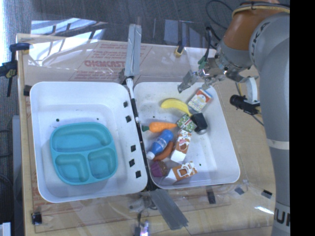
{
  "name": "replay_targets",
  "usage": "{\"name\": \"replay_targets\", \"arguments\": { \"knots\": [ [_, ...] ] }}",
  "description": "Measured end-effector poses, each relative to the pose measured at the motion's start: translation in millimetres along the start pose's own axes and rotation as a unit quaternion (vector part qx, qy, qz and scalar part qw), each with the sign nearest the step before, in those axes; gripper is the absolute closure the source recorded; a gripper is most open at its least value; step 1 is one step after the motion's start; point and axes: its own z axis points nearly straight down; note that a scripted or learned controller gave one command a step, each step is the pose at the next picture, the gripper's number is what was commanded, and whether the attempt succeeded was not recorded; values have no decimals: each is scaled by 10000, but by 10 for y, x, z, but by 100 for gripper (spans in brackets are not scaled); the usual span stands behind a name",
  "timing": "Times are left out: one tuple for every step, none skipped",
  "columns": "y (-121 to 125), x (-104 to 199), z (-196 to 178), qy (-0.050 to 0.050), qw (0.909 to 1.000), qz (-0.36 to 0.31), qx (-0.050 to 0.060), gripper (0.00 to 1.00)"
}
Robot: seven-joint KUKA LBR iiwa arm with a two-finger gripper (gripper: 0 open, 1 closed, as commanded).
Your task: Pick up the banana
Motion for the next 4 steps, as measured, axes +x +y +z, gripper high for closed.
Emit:
{"name": "replay_targets", "arguments": {
  "knots": [
    [10,30,1339,5,10000,-83,19,0],
    [-190,582,1339,15,9948,1022,36,0],
    [-315,1132,803,7,9989,-467,21,0],
    [-313,1052,904,7,9990,-441,21,0]
  ]
}}
